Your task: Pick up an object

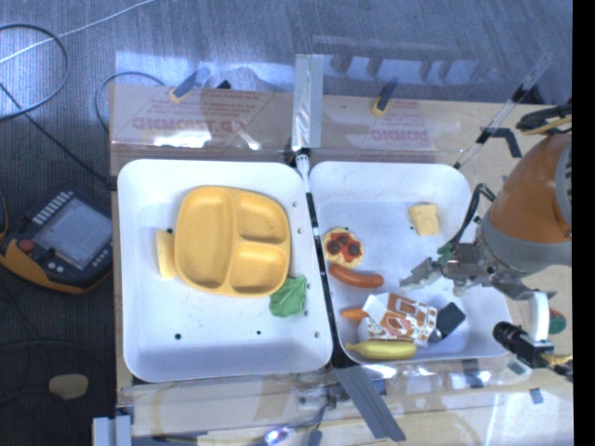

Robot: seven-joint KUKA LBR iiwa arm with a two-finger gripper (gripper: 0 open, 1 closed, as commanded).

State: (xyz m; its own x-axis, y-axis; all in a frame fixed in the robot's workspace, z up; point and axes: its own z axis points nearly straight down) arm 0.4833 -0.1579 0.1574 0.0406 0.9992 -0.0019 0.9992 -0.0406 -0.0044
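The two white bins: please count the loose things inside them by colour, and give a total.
Yellow: 4, tray, block beside it, cheese, banana
Green: 1, leaf
Red or orange: 3, pizza, sausage, carrot
Black: 1, block
Printed: 1, packet
Total: 10

Grey-blue carpet floor (390, 7), white cable (112, 12), perhaps a pendant (60, 240) lying left.

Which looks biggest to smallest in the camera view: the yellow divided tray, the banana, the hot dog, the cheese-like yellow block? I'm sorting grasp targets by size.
1. yellow divided tray, by far the largest.
2. banana.
3. hot dog, close to the banana in length, so that order is unsure.
4. yellow block, smallest.
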